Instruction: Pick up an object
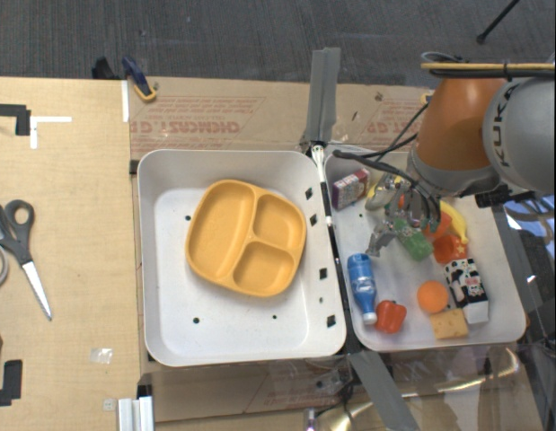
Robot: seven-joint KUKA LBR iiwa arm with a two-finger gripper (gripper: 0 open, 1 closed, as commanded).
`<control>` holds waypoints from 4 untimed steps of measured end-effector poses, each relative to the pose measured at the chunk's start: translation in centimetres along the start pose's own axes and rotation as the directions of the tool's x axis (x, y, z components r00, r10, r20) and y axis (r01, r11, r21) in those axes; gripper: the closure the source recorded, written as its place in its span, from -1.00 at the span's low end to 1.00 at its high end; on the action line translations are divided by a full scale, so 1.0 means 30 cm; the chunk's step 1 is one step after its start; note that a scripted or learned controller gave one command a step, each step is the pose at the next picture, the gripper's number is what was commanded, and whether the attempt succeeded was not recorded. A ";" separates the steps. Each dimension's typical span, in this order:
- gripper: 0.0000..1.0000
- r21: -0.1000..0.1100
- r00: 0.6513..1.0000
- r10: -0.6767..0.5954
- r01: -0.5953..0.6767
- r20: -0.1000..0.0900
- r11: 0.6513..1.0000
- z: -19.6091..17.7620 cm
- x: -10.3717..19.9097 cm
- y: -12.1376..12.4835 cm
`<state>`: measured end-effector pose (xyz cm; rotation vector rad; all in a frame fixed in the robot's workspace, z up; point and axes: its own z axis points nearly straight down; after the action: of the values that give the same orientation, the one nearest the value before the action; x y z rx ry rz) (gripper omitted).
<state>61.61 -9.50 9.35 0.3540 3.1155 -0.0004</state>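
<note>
The gripper [385, 233] hangs low over the green object [414, 241] in the right bin [507, 330], reaching to grasp, finger state untellable; next it must close squarely, then lift.

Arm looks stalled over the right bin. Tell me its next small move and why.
Probably lower straight down: the gripper hangs above the green object in the right bin, and nothing shows between its fingers yet.

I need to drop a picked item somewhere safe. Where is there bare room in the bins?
Left bin: bare floor rings the yellow divided plate, widest along the front and left walls. Right bin is crowded with toys around the gripper.
</note>
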 end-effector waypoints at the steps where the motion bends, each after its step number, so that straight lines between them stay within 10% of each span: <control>1: -1.00 0.000 1.000 -0.013 0.013 0.001 1.000 -0.003 -0.115 -0.072; 2: 1.00 0.001 1.000 -0.016 0.016 0.007 1.000 -0.040 -0.120 -0.068; 3: -1.00 0.001 1.000 -0.016 0.016 -0.002 1.000 -0.037 -0.114 -0.068; 4: -1.00 0.000 0.993 0.119 -0.119 -0.003 0.993 0.003 -0.010 -0.090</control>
<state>61.31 -12.20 9.27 0.5390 3.0919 0.0004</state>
